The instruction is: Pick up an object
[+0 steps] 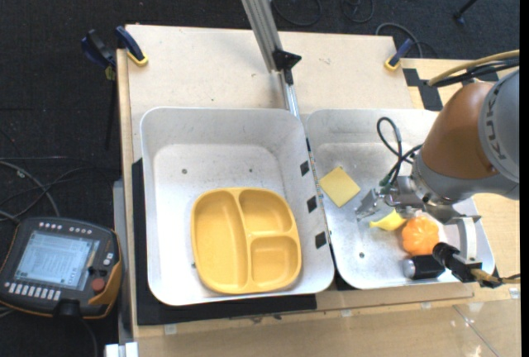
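My gripper (371, 206) hangs low over the middle of the right bin (351, 142), with the arm coming in from the right. A small bright yellow object (387, 222) lies right beside the gripper tip, partly hidden by it; whether it is touched I cannot tell. An orange ball-like object (419, 236) rests just right of that, under the wrist. A pale yellow flat square (339, 186) lies on the bin floor to the left of the gripper, apart from it.
The left bin (165, 140) holds a yellow divided tray (245, 240) with three compartments. A slanted metal pole (260, 12) rises from the ridge between the bins. A teach pendant (54, 264) sits off the bench at lower left.
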